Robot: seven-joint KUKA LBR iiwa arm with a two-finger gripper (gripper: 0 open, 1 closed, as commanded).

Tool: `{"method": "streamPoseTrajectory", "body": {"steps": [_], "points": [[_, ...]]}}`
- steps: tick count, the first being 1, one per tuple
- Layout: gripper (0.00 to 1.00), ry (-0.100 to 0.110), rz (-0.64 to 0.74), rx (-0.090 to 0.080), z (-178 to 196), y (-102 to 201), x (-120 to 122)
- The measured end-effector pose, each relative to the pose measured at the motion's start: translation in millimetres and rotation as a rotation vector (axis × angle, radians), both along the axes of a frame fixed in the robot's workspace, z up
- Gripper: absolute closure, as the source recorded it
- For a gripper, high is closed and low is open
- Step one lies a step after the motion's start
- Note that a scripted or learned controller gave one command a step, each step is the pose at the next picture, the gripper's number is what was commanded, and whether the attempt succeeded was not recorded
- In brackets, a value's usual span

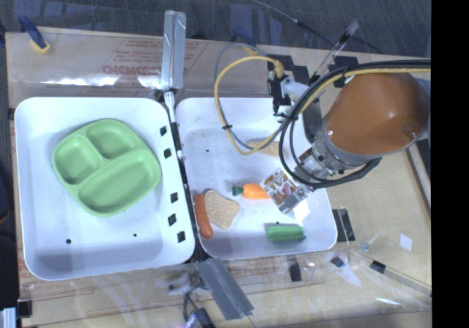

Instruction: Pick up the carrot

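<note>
The carrot (254,191), small and orange with a green top pointing left, lies in the middle of the right bin (198,129). My gripper (287,192) hangs just to the carrot's right, its tip close beside the carrot's thick end. The grey arm with its orange band (374,114) covers the bin's right side. Nothing shows lifted off the bin floor.
A bread slice (221,209) and a reddish sausage (203,217) lie left of the carrot, near the bin's left wall. A green cucumber piece (284,232) sits by the front wall. A tan item (267,147) is partly hidden under cables. The left bin (37,246) holds a green divided plate (106,165).
</note>
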State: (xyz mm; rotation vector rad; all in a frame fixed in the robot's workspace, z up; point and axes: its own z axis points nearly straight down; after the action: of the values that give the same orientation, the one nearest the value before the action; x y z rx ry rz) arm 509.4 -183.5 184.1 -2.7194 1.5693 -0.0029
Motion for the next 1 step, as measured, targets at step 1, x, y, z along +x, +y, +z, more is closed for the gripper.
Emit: {"method": "streamPoseTrajectory", "body": {"steps": [1], "points": [[1.0,0.006,0.233,0.002,-17.6,81.8,17.8]]}}
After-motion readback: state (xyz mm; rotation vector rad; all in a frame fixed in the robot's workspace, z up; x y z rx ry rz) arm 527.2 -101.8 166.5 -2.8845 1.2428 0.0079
